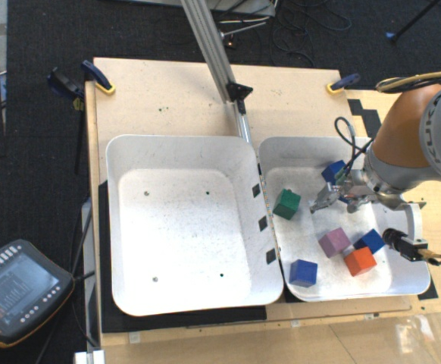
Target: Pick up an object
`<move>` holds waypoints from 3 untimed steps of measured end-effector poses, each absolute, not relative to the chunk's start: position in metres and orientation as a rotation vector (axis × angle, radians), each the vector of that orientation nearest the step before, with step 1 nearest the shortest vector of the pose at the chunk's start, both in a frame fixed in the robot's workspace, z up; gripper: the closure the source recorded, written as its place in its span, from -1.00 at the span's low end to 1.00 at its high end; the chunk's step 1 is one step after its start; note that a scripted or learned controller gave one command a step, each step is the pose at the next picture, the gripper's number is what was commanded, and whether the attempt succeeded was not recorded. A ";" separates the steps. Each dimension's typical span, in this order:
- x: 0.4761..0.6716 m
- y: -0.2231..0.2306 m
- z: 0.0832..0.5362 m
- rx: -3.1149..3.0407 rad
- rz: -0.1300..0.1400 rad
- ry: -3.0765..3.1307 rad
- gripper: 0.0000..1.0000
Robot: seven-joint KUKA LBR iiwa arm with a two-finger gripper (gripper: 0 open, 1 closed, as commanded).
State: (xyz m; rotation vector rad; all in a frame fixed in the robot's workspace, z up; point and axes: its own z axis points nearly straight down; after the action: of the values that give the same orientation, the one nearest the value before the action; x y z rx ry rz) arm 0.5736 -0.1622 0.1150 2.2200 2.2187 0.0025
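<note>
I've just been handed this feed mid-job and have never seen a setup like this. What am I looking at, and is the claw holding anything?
This is one camera fixed above a workbench, looking down at a slant. The grey and orange machine entering from the right is a robot arm. Its claw hangs low over the right bin; the picture does not show anything between its fingers. Two shallow white bins sit side by side. The left bin shows bare white floor. The right one holds toy blocks: a green block, a purple block, an orange block, a blue block near the front, another blue block beside the orange one, and a third blue block close to the claw.
</note>
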 end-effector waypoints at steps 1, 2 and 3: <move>0.574 -0.162 0.123 2.221 0.003 2.218 1.00; 0.581 -0.170 0.171 2.215 0.004 2.218 1.00; 0.583 -0.170 0.222 2.214 0.005 2.219 1.00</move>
State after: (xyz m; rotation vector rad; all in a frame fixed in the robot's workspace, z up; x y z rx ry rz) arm 0.5827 -0.1701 0.2218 2.2140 2.2191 0.0051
